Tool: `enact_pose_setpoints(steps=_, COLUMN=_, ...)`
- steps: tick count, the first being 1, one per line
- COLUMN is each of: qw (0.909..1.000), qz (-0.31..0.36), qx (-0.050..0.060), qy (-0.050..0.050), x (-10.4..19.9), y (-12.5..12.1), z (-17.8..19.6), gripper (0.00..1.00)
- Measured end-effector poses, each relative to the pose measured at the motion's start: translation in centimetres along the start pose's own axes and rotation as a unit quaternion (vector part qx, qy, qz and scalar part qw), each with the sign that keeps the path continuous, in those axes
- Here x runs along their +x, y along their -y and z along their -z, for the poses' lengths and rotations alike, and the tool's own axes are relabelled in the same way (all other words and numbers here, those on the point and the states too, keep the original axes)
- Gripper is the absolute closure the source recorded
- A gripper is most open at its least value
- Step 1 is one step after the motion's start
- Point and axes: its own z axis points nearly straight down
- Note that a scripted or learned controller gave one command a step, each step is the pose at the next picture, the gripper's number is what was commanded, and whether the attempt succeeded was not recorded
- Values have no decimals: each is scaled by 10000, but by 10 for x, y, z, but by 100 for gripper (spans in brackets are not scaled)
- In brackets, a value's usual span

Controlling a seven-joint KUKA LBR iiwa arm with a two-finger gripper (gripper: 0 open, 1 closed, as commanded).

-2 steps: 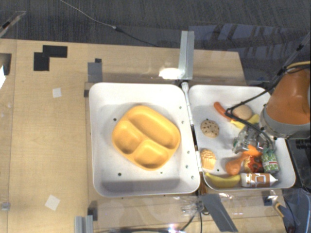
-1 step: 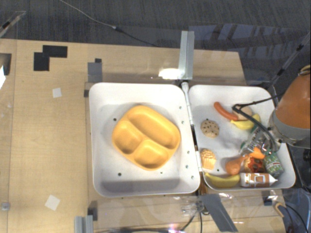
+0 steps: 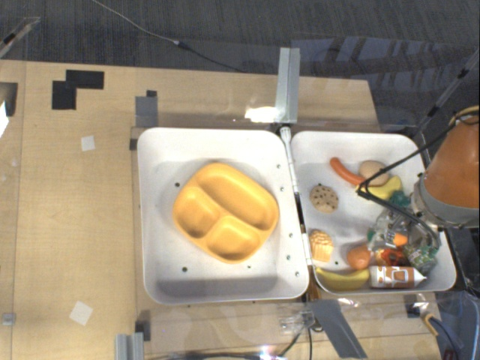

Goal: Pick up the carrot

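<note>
Arm low over the cluttered right bin, carrot lying apart at the back

The slim orange carrot (image 3: 345, 171) rests near the far wall of the right white bin (image 3: 300, 163), just beside a beige potato-like piece (image 3: 373, 169), while the gripper (image 3: 401, 238) hangs among the toys at the near right corner, and I cannot tell how it is set. I'd lift clear, cross to the carrot, and close across its narrow width, away from the potato.

The orange carrot (image 3: 345, 171) lies slantwise on the right bin's floor, near its far wall.
</note>
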Motion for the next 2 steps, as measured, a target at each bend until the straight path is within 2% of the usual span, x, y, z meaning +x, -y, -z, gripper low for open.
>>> enact_pose_setpoints(steps=1, qw=9850, qz=-1724, qx=-4, qy=-11, x=20, y=-63, z=2, gripper=100)
enact_pose_setpoints(steps=2, qw=9913, qz=-1319, qx=-22, qy=27, x=33, y=-108, z=72, gripper=100)
